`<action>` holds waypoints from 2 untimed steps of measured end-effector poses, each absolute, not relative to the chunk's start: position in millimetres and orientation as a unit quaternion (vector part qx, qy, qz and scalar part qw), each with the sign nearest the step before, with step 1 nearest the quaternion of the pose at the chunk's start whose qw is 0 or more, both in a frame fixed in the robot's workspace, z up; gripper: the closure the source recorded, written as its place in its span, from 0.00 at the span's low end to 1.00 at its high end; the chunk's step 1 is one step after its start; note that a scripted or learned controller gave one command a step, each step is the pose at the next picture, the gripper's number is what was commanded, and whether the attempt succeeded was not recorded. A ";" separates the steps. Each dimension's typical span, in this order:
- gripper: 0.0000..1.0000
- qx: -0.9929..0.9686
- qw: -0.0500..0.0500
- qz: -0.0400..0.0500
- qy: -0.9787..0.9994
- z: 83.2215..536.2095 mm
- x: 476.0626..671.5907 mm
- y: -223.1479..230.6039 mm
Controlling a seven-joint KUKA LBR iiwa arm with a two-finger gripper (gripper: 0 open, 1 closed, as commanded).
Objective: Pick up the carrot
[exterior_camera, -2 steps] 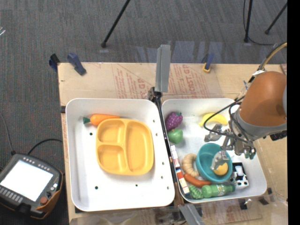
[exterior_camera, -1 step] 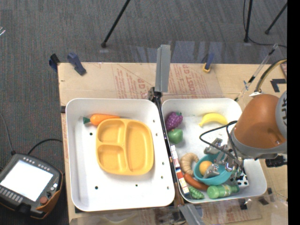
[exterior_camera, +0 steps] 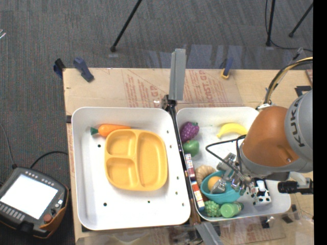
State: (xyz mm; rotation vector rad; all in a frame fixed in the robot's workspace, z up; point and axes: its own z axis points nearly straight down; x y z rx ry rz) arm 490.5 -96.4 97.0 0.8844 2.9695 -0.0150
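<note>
One carrot (exterior_camera: 113, 129) lies in the left bin (exterior_camera: 82, 188), near its far edge toward the far left corner, touching the far edge of the one yellow divided tray (exterior_camera: 136, 159), which has three compartments. The right bin (exterior_camera: 245, 111) holds one bunch of purple grapes (exterior_camera: 188, 131), one banana (exterior_camera: 231, 130), one green pepper (exterior_camera: 191, 147) and one teal bowl (exterior_camera: 220, 192). The gripper (exterior_camera: 231, 179) is low over this bowl near the front edge, and I cannot tell its opening.
</note>
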 end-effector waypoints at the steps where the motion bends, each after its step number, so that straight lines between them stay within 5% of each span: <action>1: 0.00 0.286 0.023 -0.005 0.958 97.8 488.7 -95.1; 2: 0.00 0.320 0.022 -0.003 0.947 97.2 487.0 -97.4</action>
